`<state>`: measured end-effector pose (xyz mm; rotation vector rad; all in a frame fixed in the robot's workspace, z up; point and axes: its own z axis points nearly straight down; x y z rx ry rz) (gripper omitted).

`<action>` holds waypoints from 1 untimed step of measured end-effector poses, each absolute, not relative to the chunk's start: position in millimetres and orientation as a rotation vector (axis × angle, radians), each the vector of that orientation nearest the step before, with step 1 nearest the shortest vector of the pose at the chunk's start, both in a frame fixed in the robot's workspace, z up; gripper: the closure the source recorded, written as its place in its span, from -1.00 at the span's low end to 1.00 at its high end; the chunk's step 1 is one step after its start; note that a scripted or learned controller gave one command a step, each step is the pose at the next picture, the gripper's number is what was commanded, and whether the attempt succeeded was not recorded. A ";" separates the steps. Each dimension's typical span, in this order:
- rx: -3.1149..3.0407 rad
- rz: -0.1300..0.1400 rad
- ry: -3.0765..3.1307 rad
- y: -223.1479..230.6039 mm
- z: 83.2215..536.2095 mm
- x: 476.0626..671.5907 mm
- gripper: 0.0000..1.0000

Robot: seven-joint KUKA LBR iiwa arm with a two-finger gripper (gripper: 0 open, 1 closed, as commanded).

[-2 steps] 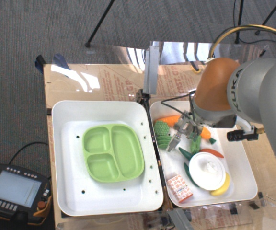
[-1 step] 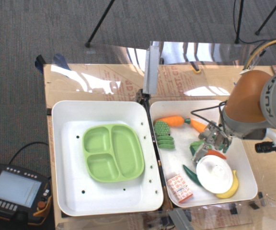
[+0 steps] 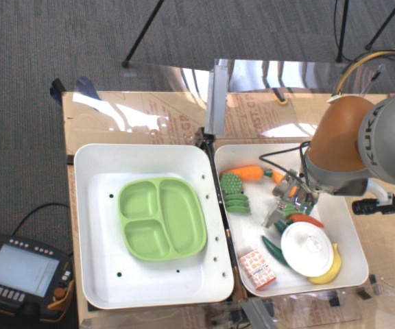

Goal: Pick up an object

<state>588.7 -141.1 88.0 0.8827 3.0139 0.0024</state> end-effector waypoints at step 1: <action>0.876 0.003 3.014 -140.6 98.5 589.7 1.00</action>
